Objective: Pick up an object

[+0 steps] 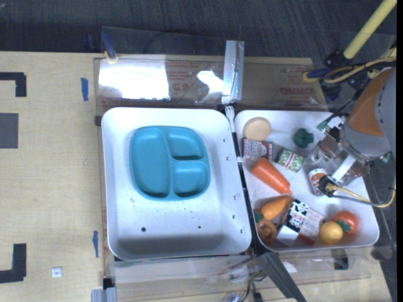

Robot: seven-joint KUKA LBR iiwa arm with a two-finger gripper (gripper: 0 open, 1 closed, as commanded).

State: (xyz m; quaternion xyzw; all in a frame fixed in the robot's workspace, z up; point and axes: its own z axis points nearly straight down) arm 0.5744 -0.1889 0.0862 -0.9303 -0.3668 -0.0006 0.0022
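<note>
On the desk (pixel 44 181), the left bin (pixel 119 231) holds a blue tray (pixel 169 161). The right bin (pixel 370 234) holds a carrot (pixel 271 175), a green toy (pixel 303 137), a lemon (pixel 331 231) and a tomato (pixel 347 221). The claw (pixel 329 151) hangs over that bin's right side, just beside the green toy. I cannot tell whether it is open or holds anything.

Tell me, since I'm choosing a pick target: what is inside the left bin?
A blue three-compartment plate lies in the left bin, with a few dark specks on the bin's bare floor. The floor under the plate is covered, so unseen.
</note>
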